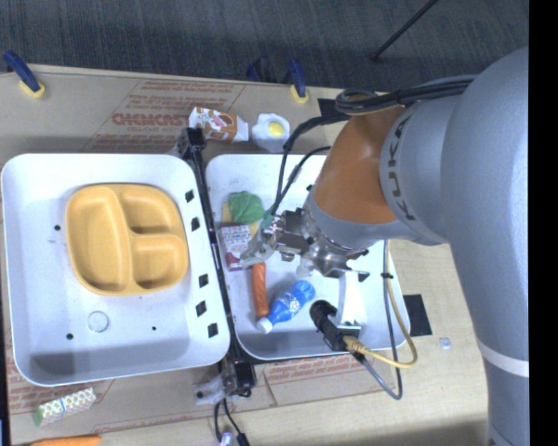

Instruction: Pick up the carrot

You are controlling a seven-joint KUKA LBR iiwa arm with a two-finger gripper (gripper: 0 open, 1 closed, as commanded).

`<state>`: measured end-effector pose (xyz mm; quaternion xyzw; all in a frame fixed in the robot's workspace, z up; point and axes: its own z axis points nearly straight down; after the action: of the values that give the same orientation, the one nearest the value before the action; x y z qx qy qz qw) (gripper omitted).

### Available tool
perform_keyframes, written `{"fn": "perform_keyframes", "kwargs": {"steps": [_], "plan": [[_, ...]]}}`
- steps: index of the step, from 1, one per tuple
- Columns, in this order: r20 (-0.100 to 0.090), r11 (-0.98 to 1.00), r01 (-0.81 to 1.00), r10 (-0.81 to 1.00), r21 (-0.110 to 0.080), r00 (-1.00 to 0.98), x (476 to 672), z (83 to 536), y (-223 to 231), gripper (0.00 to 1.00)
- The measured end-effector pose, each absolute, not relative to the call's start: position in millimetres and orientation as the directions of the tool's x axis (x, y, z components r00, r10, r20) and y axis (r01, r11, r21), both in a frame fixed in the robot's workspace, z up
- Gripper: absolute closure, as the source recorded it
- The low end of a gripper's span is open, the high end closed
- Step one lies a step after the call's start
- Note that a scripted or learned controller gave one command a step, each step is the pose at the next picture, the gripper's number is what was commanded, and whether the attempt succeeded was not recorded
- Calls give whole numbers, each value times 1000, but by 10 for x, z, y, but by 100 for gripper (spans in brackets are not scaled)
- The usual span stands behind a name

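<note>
The gripper (265, 241) hangs low in the right bin (377, 337), its metal fingers (258, 245) reaching toward the divider between the two bins. How far apart they stand cannot be told from this angle, and nothing shows clearly between them. The carrot (259, 289) lies just below the fingertips, a slim orange stick running toward the bin's near wall; whether its upper end touches the fingers cannot be told.

Close on the far side of the claw sits a green leafy item (245, 205), and just beside the fingertips, toward the divider, lies a small red-and-white packet (234, 242). Beside the carrot's lower end, on the arm's side, a blue bottle (288, 305) lies tilted with its white cap toward the near wall. The claw works in a tight pocket, with these things on three sides and the wrist and its black cable (327, 328) behind. Open white floor shows mainly along the near wall.

Across the divider, the left bin (28, 249) holds a yellow compartment tray (127, 237), with bare floor around it. Beyond the far rims, on the cardboard-covered bench (121, 110), stand a small carton (214, 124) and a white-and-yellow item (272, 129). Blue clamps (23, 72) grip the far edge of the board.
</note>
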<state>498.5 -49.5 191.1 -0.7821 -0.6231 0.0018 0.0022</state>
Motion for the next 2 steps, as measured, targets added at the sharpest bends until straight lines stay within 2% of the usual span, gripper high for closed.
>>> {"fn": "perform_keyframes", "kwargs": {"steps": [1,2], "plan": [[-2,-490,872,872,-8,490,4806,1910,-121,0],[-2,-490,872,872,-8,490,4806,1910,-123,0]]}}
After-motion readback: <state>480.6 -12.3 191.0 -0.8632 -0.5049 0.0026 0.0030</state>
